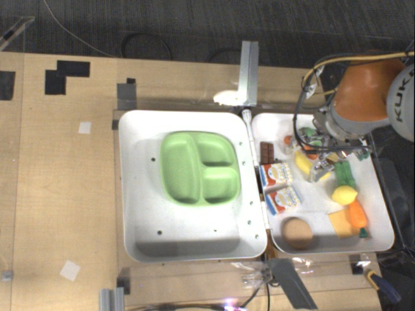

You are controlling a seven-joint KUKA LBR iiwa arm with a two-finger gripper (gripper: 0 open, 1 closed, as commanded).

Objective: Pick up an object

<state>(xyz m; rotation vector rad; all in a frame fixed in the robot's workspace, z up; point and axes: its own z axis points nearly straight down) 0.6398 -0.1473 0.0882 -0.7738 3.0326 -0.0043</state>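
Gripper [322, 168] low over right bin [382, 229].
My jaws' state: cannot tell. Lemon [344, 195] just beyond me; green tray [198, 167] sits well apart.

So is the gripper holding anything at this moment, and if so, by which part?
Cannot be told. The gripper is low in the right bin, by the banana.

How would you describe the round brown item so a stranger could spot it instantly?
Find the right-hand white bin, beside the bin holding the green divided tray. Look at its near edge, below the two small cartons. The round brown item is the only dull, ball-shaped thing there.
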